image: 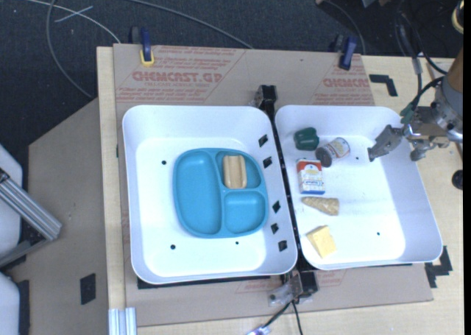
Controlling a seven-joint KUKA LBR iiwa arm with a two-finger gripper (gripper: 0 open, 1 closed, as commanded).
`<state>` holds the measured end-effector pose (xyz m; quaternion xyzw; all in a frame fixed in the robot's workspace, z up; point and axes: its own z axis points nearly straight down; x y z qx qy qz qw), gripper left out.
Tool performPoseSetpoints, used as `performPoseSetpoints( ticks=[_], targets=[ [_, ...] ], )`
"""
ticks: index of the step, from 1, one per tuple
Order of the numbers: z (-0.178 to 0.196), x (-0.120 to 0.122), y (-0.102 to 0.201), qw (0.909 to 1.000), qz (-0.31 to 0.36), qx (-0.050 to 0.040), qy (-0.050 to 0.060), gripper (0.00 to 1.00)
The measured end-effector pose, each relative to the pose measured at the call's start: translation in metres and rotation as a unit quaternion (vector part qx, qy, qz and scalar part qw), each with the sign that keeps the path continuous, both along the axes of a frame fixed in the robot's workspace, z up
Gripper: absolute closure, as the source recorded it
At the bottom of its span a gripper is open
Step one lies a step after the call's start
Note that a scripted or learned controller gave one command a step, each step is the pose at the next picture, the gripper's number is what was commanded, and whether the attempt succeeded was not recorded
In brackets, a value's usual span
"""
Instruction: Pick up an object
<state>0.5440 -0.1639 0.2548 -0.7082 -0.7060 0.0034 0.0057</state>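
The right bin (397,241) holds several small items along its left side: a green lump (305,137), a small silver can (333,151) on its side, a red and white carton (312,177), a tan wedge (321,205) and a yellow block (321,241). My gripper (401,148) hangs over the bin's upper right part, open, with nothing between its fingers. One dark finger (383,142) points toward the can, a short way right of it. The arm comes in from the right edge.
The left bin (147,245) carries a blue divided plate (199,194) with a tan bread-like piece (234,171) in its upper right compartment. A black hinge strip (276,194) runs between the bins. Blue clamps (147,52) pin the board at the back.
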Motion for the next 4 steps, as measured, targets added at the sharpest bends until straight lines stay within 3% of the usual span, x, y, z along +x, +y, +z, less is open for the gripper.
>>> performPoseSetpoints(
  ticks=[1,4],
  targets=[
    [0.006,0.002,0.0,1.0,0.002,-0.0014,-0.006,0.0],
    [-0.17,0.002,0.015,1.0,0.002,0.0,-0.003,0.0]
  ],
)
